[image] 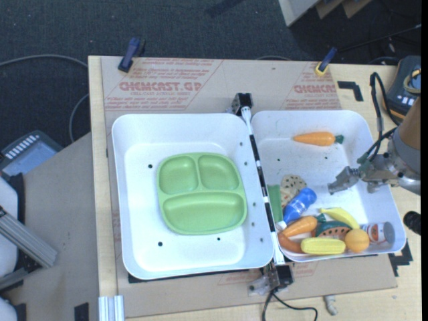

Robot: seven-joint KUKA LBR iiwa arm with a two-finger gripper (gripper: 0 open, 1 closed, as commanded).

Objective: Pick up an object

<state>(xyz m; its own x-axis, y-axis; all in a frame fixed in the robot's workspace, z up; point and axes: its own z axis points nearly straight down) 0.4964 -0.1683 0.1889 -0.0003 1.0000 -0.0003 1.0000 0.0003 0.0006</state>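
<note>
My gripper (344, 180) hangs over the right bin (267, 129), toward its right wall, fingers pointing left and a little down in the camera view. Fingers (336, 184) look spread, a gap showing between the tips, nothing between them. Bare white bin floor under the tips.

Nearest thing: yellow banana (341, 215), just below the tips, long axis running from upper left to lower right. Beside it, blue bottle (298, 204), lying tilted, long axis from lower left to upper right, cap end up right. Brown cookie (291, 186) just above the bottle, flat on the floor.

Pile along the bin's near edge: orange carrot (299, 227) lying roughly left-right, slightly raised at its right end; yellow corn cob (323, 247) below it, long axis left-right; dark green and red piece (330, 232) between banana and corn, too small to name; round orange fruit (357, 240) at the corn's right end; small can (380, 233) on its side further right, near the bin wall.

Far side of the bin: second carrot (314, 138), alone, long axis left-right, green stem end pointing right, pointed tip left. Well apart from the gripper.

Left bin (134, 179): green divided plate (201, 193) in the middle, three compartments, the large one nearest the camera.

Both bins sit side by side on a brown board (167, 85) with red print
</note>
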